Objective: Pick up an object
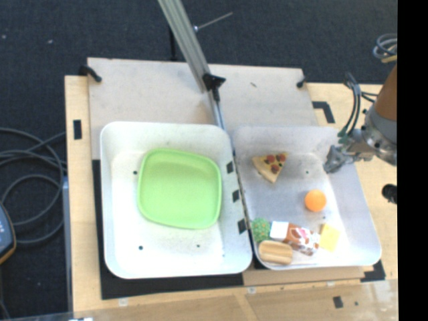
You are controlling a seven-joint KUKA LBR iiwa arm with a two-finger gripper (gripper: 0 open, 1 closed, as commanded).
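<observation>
By the right bin's (348, 243) right rim: gripper (334, 160) hovering, grip state unclear. Orange (315, 200) and pizza (269, 166) lying apart inside.

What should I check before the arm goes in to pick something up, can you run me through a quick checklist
1. Gripper over the right bin: ok, it sits at the bin's upper right edge.
2. Nothing between its fingers: cannot tell, too small and blurred.
3. A target standing free: ok, the orange ball lies apart from other items.
4. Pizza slice standing free: ok, it lies alone near the bin's top.
5. Front cluster graspable: not ok, the bread roll, broccoli and yellow block crowd against the bin's front wall.
6. Left bin: ok, the green plate lies flat inside.
</observation>
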